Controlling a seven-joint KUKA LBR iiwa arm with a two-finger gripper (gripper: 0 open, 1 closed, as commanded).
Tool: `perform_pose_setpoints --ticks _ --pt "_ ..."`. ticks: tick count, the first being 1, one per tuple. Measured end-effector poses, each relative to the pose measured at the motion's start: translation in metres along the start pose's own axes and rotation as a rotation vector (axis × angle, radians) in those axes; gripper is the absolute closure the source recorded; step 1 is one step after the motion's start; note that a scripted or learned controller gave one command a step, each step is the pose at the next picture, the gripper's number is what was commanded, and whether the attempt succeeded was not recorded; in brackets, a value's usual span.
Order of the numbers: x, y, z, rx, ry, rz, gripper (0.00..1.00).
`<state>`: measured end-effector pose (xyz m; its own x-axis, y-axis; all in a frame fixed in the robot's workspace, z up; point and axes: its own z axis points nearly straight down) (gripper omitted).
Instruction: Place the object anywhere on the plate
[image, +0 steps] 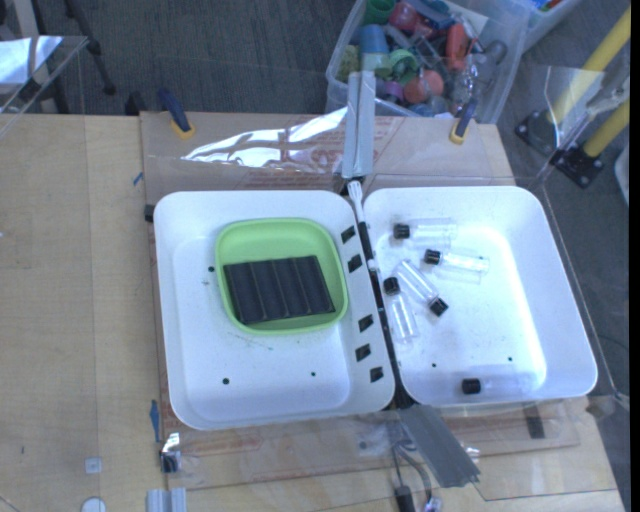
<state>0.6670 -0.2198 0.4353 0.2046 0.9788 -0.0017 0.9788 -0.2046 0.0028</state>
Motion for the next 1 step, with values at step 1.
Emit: perform_pose_setpoints --ticks 1 --pt "0.0008 -0.0004 0.0001 0.0 0.0 0.12 0.0"
